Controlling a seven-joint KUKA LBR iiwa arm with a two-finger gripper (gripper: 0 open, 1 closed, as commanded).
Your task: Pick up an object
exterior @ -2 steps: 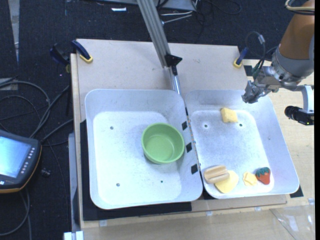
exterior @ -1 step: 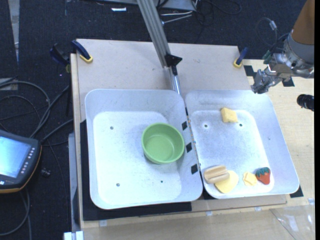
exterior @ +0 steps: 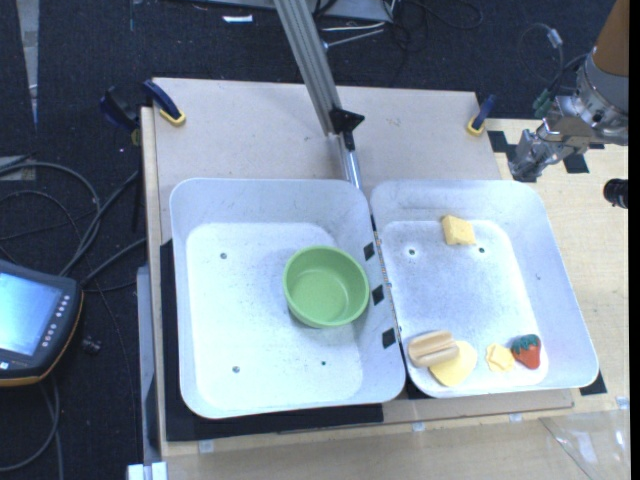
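A green bowl [exterior: 326, 286] sits in the left bin [exterior: 210, 218], close to its right wall. The right bin [exterior: 555, 268] holds a yellow chunk [exterior: 458, 231] near its far side. Along its near edge lie a tan hot-dog bun [exterior: 432, 347], a pale yellow piece [exterior: 455, 365], a small yellow wedge [exterior: 500, 357] and a red strawberry [exterior: 526, 351]. My gripper [exterior: 527, 160] hangs at the upper right, above the bench just beyond the right bin's far right corner, away from every object. Nothing shows between its fingers.
A slanted metal pole [exterior: 312, 58] runs from the top down to the gap between the bins. Blue-and-yellow clamps [exterior: 160, 103] [exterior: 481, 114] grip the board's far corners. A tablet-like pendant [exterior: 25, 320] lies at the left, off the bench.
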